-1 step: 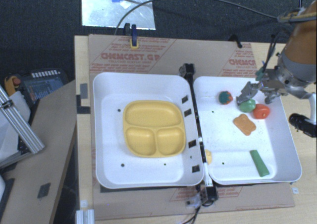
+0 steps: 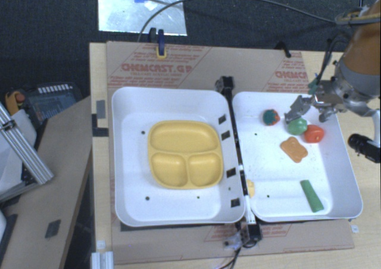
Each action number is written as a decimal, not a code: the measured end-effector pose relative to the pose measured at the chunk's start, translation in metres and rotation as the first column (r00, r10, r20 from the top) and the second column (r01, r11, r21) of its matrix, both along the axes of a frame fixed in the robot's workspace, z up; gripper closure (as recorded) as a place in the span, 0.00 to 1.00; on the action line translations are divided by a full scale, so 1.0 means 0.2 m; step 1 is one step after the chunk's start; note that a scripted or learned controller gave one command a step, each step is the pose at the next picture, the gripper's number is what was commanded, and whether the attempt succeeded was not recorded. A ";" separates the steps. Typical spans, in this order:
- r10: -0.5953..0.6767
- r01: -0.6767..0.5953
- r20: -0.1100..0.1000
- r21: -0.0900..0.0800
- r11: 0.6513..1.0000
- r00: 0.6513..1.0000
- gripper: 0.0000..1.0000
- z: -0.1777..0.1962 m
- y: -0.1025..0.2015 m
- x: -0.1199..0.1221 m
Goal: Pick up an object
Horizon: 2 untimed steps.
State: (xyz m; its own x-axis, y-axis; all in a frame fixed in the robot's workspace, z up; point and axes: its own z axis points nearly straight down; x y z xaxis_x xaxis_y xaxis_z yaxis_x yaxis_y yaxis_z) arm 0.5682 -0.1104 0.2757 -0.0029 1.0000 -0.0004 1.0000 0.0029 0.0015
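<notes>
In the right bin [image 2: 339,202] lie several small toys: a teal and red ball [image 2: 271,117], a green round piece [image 2: 297,125], a red-orange piece [image 2: 314,135], a flat orange piece [image 2: 294,149] and a green stick [image 2: 311,195]. My gripper [image 2: 309,113] hovers at the bin's far right part, just above the green round piece and the red-orange piece. Its two fingers stand apart, open, with nothing between them. One fingertip [image 2: 294,113] is next to the green round piece.
The left bin [image 2: 128,143] holds a yellow three-compartment plate [image 2: 184,155]. A black divider [image 2: 232,143] with clips runs between the bins. Cables arc over the bench's back, and an aluminium bar [image 2: 24,149] lies at the far left.
</notes>
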 end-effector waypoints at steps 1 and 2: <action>-0.002 0.002 -0.003 0.000 1.000 1.000 0.00 -0.22 0.00 0.03; -0.002 0.002 -0.002 0.000 1.000 1.000 0.00 -0.49 0.01 0.08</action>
